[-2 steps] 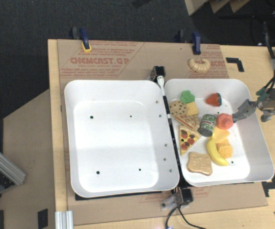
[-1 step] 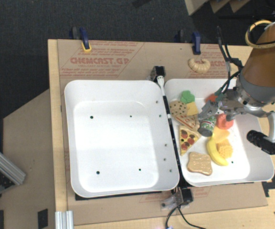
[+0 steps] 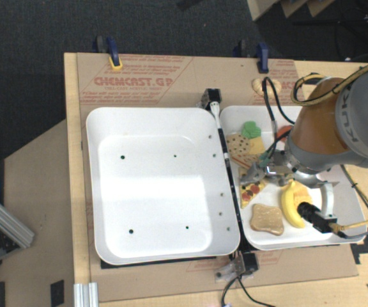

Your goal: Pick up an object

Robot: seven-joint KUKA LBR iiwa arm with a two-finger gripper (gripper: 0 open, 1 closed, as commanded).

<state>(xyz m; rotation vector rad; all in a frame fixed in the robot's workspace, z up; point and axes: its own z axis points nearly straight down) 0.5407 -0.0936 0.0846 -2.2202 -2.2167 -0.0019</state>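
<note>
Yellow banana (image 3: pixel 292 204) in the right bin (image 3: pixel 344 234), long axis running from upper left to lower right, lower end pointing toward the bin's near right corner. Just left of the banana: toast slice (image 3: pixel 266 219); up-left of it, pizza slice (image 3: pixel 250 190) and the gripper (image 3: pixel 264 169), lowered among the toys. Fingers blurred, so cannot tell whether spread or closed. Farther up-left, green piece (image 3: pixel 251 130).

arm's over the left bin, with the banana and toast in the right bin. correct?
Not quite. The camera view shows the arm over the right bin, not the left. The banana and toast are in the right bin, as you said.
</note>
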